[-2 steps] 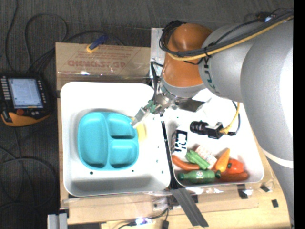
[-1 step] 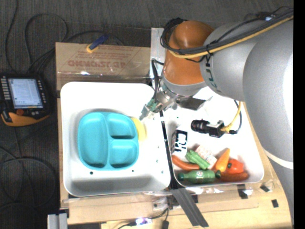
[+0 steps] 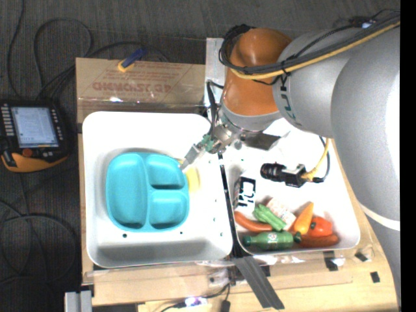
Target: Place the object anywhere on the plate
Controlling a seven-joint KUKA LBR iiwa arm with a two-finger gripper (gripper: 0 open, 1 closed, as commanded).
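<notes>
A: What's the biggest thing here?

B: 1 grey arm (image 3: 338, 90) with an orange band, reaching in from the right over the tabletop (image 3: 162, 281).

A: And the containers?

B: 2 white bins. The left bin (image 3: 97, 239) holds 1 blue plate (image 3: 146, 190) with 3 compartments, all bare. The right bin (image 3: 348, 236) holds a heap of toy vegetables (image 3: 283, 226) along its near side; I count roughly 6, though they overlap too much to be sure.

A: Where is the end effector?

B: The end effector (image 3: 190, 158) hangs over the left bin, at the plate's upper right corner. Whether its fingers are apart or together, I cannot tell.

A: And the object?

B: 1 small yellow object (image 3: 193, 179) lies just below the tip, on the bin floor beside the plate's right rim, seemingly touching it.
</notes>
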